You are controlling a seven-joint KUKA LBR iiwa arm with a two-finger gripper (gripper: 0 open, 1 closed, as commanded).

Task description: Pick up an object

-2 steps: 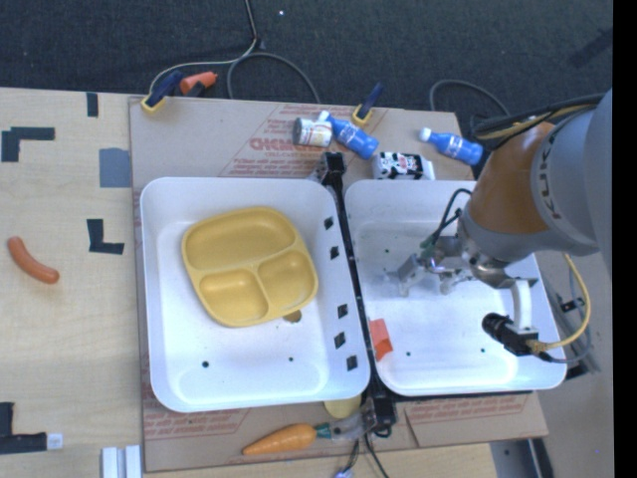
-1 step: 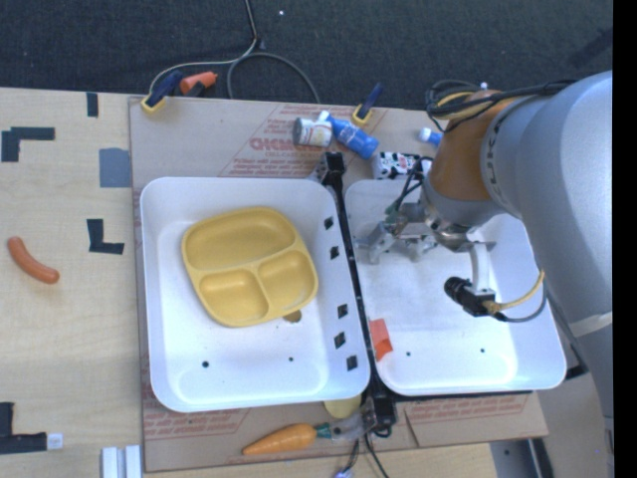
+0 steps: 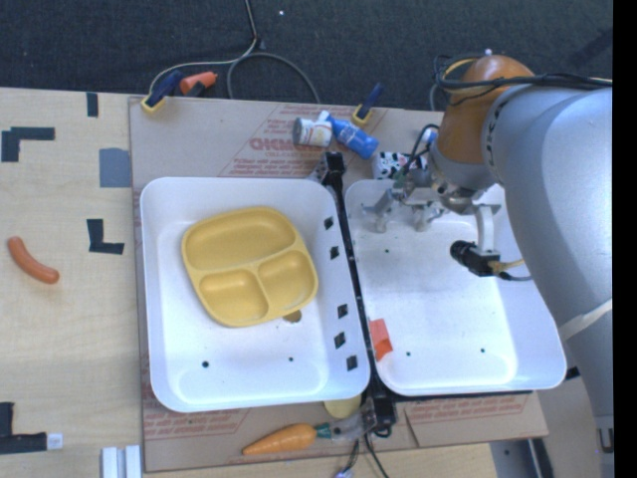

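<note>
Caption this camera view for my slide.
Gripper low in right bin; yellow tray in left bin.

A light wooden bench [image 3: 60, 217] is carrying a brown cardboard sheet [image 3: 269, 147], and two shallow white bins are sitting on that sheet side by side: the left bin [image 3: 169, 366] and the right bin [image 3: 448, 366], touching along a black divider. An orange sausage-shaped toy [image 3: 33, 260] is lying on the bare wood well left of the bins. Grey and black tape marks [image 3: 114, 167] are sticking to the wood near it. Behind the bins, a white and blue bottle [image 3: 333, 132] is lying on the cardboard. A toy carrot [image 3: 281, 439] is resting on the cardboard just in front of the left bin.
</note>
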